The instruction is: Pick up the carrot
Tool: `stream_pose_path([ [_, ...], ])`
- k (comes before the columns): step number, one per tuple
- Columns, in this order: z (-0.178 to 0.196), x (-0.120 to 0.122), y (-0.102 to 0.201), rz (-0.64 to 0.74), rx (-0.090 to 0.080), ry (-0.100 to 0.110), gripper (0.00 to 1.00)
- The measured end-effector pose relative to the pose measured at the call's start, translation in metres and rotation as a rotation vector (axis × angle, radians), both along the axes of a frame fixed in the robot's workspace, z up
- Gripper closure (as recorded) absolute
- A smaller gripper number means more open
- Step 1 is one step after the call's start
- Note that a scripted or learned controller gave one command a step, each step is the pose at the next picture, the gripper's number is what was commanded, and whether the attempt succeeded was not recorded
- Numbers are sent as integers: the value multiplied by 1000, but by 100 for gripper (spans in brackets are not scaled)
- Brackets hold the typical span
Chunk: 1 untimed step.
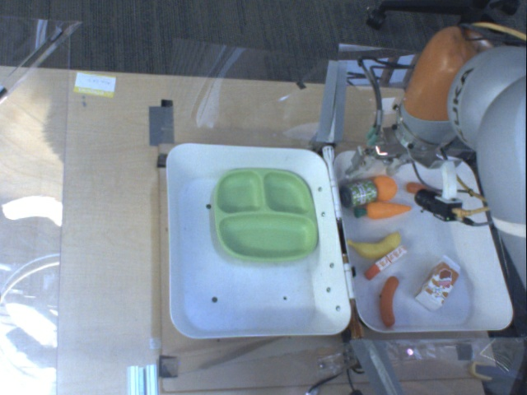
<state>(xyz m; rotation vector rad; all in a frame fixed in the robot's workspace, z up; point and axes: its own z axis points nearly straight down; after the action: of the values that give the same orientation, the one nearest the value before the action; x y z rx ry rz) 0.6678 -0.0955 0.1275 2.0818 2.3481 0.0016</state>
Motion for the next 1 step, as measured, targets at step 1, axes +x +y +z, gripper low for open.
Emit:
stream_pose_path([
  [1, -41, -20, -17, 45, 0, -4, 0],
])
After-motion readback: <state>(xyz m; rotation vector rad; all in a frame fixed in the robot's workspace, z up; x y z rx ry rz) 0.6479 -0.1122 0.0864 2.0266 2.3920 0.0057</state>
